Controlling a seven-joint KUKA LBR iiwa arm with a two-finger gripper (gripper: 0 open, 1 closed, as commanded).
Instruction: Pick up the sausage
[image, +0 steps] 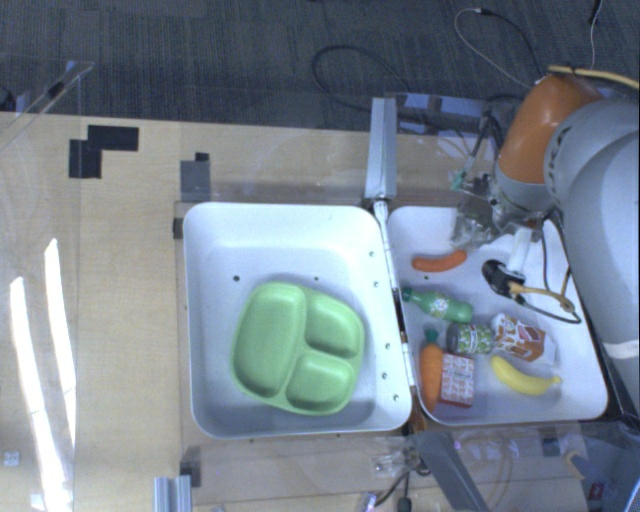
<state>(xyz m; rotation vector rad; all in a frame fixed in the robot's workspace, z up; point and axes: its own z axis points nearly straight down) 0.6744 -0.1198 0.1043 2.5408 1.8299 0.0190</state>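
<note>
Reaching in from the right, the grey arm (590, 190) puts its gripper (472, 232) above the far end of the right bin (600, 400), just beyond the sausage (440, 262), and whether it is clenched or released cannot be told. That sausage lies on the bin floor near the far wall, apart from a green bottle (440, 303), carrot (430, 370) and banana (524, 378) closer in. A green sectioned plate (298, 348) sits in the left bin (210, 300).

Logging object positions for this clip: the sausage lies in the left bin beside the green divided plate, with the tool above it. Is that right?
Not quite. The camera view shows the sausage lying in the right bin, not the left. The green divided plate sits alone in the left bin. The tool is indeed just above the sausage.
</note>
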